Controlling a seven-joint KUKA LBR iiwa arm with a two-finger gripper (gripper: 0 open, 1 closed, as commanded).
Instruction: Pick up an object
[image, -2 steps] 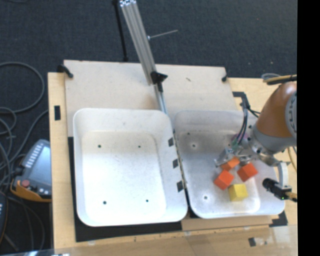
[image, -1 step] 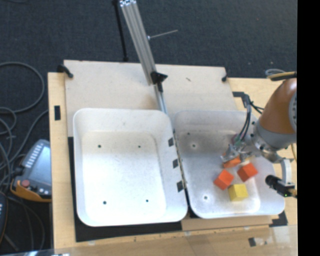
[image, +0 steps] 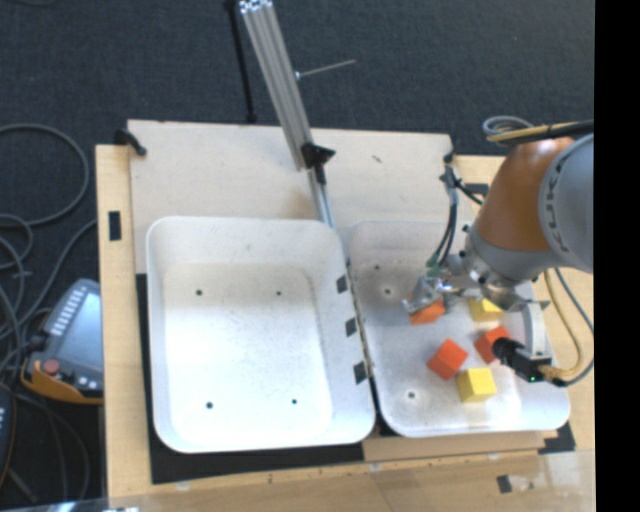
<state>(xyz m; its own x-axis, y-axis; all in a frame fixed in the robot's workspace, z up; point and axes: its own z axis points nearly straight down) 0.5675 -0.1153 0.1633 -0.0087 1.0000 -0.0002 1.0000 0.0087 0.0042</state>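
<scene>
The orange block sits in the right bin, seemingly touching the gripper; I can't tell how the jaws stand. I'd centre over it, close firmly, then lift straight, clear of the neighbouring blocks.

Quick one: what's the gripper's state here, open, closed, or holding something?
Gripper: low in the right bin, right at an orange block; whether it grips the block cannot be told from this view.
</scene>
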